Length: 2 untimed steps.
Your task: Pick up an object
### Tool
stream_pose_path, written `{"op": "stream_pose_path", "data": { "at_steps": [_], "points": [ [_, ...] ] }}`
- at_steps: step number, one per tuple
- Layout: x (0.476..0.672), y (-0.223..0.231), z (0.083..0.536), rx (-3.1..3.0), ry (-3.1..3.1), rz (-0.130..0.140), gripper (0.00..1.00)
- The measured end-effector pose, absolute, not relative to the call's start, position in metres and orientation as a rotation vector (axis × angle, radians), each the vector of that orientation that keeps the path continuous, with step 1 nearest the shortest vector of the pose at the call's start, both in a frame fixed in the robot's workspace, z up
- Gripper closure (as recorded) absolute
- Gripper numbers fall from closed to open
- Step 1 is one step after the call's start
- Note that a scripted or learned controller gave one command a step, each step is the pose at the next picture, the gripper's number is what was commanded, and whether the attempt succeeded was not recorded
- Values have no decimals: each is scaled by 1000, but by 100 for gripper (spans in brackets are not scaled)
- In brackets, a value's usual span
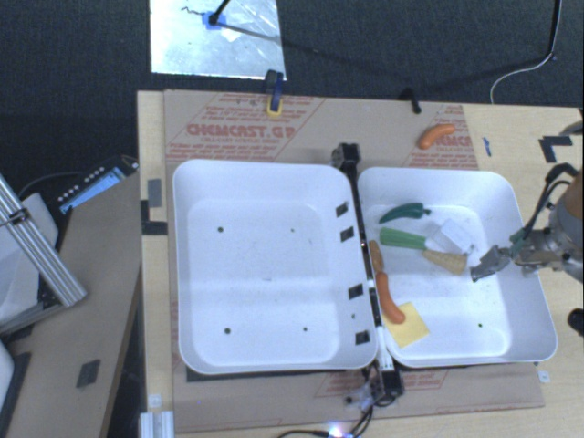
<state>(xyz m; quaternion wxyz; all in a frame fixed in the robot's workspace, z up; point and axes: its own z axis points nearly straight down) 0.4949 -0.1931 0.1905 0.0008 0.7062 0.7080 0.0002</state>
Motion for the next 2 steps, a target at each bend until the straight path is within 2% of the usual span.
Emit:
{"op": "stream_pose_path", "data": {
  "at_steps": [1,2],
  "points": [
    [511,-206,82,2224,2225,-3,0],
    [591,-113,85,2202,2237,12,0]
  ]
}}
